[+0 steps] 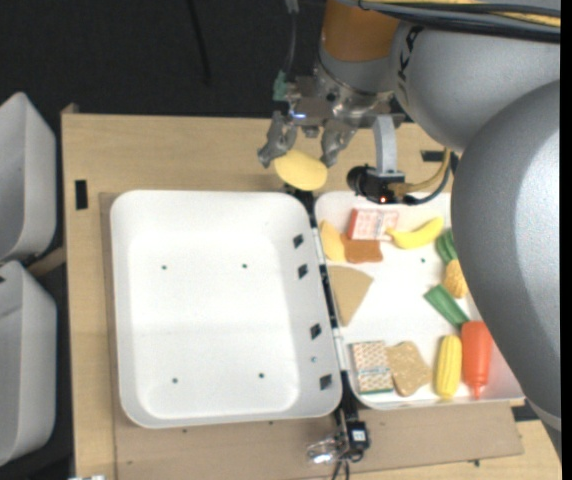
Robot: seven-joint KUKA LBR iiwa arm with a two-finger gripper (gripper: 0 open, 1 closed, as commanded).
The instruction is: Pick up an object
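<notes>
**Tool up top with a yellow lemon-looking thing in its fingers**

Camera view, looking down at a slant: the arm comes in from the right, big grey body with the orange band above the wrist. The tool sits over the far edge of the desk, just past the top rim where the two bins meet. Its two fingers are spread partway, and a pale yellow lemon-shaped object sits between the tips, so it looks gripped. It hangs over the far right corner of the left bin, slightly overlapping that rim from this angle.

The right bin has the rest of the stuff, partly hidden by the arm. Near the far end there's a red and white box with a brown toast slice just in front of it, and a banana right beside the box. A tan wedge lies by the left wall in the middle. A green pepper-like piece is over to the right. Along the near end: a small patterned packet, a cracker-like bread slice touching it, a corn cob, and a red-orange carrot-like thing side by side.
</notes>
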